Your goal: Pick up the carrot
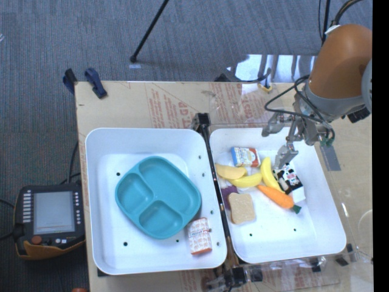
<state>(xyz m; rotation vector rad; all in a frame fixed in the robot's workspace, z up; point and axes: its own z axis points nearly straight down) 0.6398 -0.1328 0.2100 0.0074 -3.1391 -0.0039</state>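
The carrot is orange with a green end. It lies flat in the right bin, slanting toward the lower right. My gripper hangs over the bin's upper middle, just above and behind the carrot, close to a banana and a small black-and-white object. The carrot rests on the bin floor, apart from the gripper. The arm's orange band is at the upper right.
The right bin also holds a second banana, a bread slice, a small carton and a purple item. A teal divided plate and a snack packet lie in the left bin. A control pendant sits at the far left.
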